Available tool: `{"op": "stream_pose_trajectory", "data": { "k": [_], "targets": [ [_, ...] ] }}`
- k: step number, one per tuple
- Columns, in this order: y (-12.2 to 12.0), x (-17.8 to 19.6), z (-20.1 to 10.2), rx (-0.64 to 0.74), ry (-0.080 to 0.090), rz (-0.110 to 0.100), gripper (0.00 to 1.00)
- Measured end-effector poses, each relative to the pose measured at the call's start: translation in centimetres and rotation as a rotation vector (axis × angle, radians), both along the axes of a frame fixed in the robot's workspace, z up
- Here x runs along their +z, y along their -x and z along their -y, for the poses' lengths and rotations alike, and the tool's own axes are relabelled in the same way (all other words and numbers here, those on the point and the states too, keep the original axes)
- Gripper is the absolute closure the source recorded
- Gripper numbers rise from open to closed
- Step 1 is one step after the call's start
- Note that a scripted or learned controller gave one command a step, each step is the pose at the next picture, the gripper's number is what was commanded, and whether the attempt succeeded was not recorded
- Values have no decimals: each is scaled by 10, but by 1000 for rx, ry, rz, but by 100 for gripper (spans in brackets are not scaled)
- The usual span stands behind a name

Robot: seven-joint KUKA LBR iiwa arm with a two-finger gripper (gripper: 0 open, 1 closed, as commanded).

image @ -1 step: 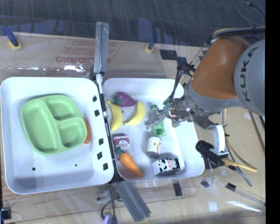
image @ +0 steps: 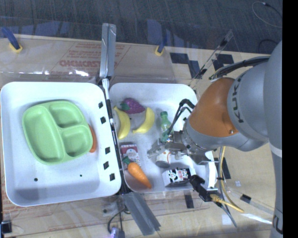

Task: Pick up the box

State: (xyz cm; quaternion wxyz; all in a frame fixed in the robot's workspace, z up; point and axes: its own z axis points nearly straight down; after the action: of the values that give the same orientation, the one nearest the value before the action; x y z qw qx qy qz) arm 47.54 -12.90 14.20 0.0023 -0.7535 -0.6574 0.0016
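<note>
A small red and white box (image: 130,151) lies near the left wall of the right bin (image: 154,89), just above a carrot (image: 138,175). A second small box, black and white (image: 178,176), lies near the bin's front edge. My gripper (image: 164,154) hangs low over the middle of the right bin, between the two boxes, right of the red one and just above and left of the black and white one. The arm's grey and orange wrist (image: 216,115) covers the bin's right side. I see nothing clearly held.
A yellow banana (image: 124,123), purple grapes (image: 132,104), another yellow fruit (image: 147,122) and a green bottle (image: 164,120) lie in the back of the right bin. The left bin (image: 20,182) holds a green divided plate (image: 57,130) with an orange item (image: 93,140) at its right edge.
</note>
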Motion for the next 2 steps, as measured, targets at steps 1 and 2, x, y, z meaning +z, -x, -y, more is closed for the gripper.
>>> {"op": "stream_pose_trajectory", "data": {
  "k": [1, 2],
  "targets": [
    [-3, -47, -33, 21, 3, 10, 0],
    [-6, 38, 43, -109, 1, 3, 0]
  ]
}}
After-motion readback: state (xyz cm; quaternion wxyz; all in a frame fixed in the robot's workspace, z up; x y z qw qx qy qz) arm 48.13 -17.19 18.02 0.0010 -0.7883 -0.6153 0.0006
